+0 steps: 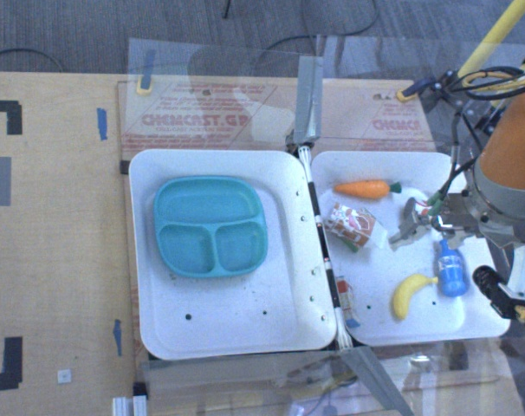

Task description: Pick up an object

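The gripper hangs low over the right bin, its fingers spread narrowly with nothing between them. In that bin, a toy carrot lies near the far wall, a small printed carton sits just left of the gripper, and a banana and blue bottle lie nearer. A teal divided plate rests in the left bin.
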Robot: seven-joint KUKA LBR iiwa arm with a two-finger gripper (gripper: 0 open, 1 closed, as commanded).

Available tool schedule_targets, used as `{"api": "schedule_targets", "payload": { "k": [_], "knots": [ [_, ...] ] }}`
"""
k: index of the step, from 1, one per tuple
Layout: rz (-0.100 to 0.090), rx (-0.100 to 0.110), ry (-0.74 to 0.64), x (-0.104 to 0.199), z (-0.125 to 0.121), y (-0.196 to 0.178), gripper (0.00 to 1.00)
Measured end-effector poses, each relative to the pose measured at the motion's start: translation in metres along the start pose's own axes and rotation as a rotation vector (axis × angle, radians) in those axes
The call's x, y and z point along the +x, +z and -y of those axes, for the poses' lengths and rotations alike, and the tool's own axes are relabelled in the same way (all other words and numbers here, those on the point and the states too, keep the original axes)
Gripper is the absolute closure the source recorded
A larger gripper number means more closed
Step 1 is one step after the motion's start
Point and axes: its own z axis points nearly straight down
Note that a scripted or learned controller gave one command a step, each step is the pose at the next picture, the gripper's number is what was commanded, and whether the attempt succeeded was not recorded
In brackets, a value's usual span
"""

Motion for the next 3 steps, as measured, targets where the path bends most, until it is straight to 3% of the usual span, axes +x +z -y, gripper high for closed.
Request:
{"api": "schedule_targets", "payload": {
  "k": [1, 2, 3],
  "knots": [
    [0.001, -0.004, 0.060, -0.045, -0.042, 0.012, 0.00],
    [0.000, -0.001, 0.040, -0.068, -0.062, 0.108, 0.00],
    [0.002, -0.006, 0.078, -0.055, -0.135, 0.139, 0.00]
  ]
}}
